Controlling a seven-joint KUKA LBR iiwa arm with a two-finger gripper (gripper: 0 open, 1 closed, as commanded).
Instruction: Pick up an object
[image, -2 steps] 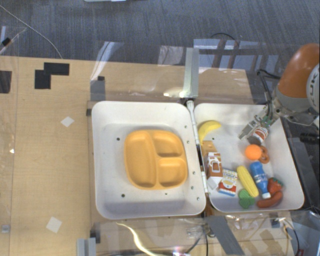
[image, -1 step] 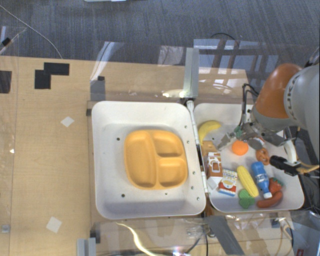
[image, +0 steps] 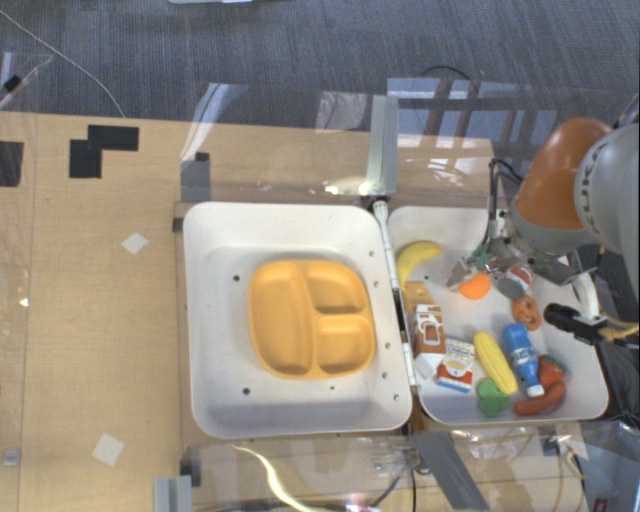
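Note:
My gripper (image: 486, 270) hangs over the back of the right bin (image: 590, 405), just above a small orange toy (image: 476, 288). Its fingers look spread, one grey finger (image: 461, 271) reaching left of the orange toy, with nothing seen between them. A yellow banana (image: 418, 255) lies to the left of the gripper. A brown ring-shaped toy (image: 527, 313) sits just right of and below it.
Further forward in the right bin lie two small cartons (image: 429, 328), a corn cob (image: 494, 362), a blue bottle (image: 520, 350), a green toy (image: 492, 398) and a red sausage (image: 540, 403). The left bin (image: 215, 400) holds a yellow divided plate (image: 310, 317).

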